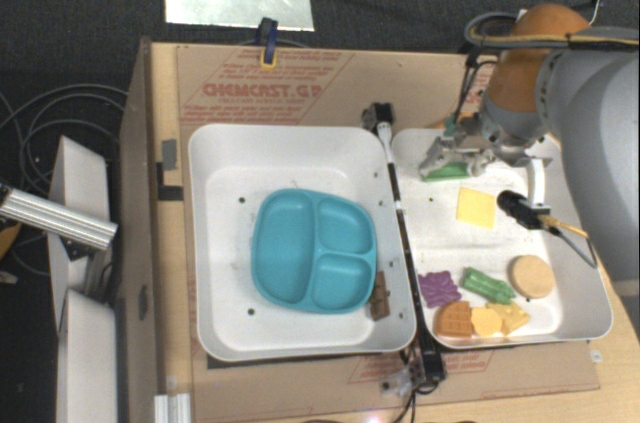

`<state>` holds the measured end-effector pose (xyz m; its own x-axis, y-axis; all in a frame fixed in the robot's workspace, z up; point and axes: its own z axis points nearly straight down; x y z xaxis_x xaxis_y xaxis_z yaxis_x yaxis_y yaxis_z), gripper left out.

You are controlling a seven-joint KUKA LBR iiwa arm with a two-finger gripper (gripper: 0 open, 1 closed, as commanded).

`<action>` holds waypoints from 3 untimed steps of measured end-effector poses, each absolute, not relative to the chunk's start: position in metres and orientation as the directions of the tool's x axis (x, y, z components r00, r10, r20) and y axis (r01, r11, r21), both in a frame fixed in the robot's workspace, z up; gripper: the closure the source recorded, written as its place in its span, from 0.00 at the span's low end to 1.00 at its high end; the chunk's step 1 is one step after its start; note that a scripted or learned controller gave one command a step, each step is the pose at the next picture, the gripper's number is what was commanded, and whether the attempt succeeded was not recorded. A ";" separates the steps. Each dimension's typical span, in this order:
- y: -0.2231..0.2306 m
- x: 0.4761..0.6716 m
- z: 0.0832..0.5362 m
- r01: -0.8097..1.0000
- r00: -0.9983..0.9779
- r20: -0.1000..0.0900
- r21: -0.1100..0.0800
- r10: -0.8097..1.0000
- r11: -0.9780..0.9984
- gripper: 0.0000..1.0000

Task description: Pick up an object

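My gripper (458, 154) is low in the far left corner of the right bin (436, 236). It sits right over a flat green piece (443, 172), whose near edge sticks out from under it. Whether the green piece is gripped is hidden. A yellow square slice (477, 208) lies just in front of the gripper. Along the bin's near side lie a purple piece (438, 288), a green vegetable (486, 285), a round tan cookie (531, 276), an orange waffle (453, 319) and yellow bits (498, 319).
The left bin (215, 211) holds a teal divided plate (312, 251), with a small brown piece (380, 296) by its right edge. The grey arm (590, 101) comes in over the right bin's far right corner. A wall divides the two bins.
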<state>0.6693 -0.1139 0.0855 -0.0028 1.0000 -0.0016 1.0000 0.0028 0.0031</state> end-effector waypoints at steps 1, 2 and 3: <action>-0.114 0.669 0.086 1.000 -0.003 -0.002 0.003 1.000 0.003 0.00; -0.083 0.669 0.085 1.000 -0.007 0.000 0.002 1.000 0.007 0.00; -0.087 0.671 0.100 1.000 -0.008 -0.008 0.010 1.000 0.008 1.00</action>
<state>0.6714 -0.0873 0.0998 -0.0075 0.9999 -0.0077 0.9999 0.0076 0.0096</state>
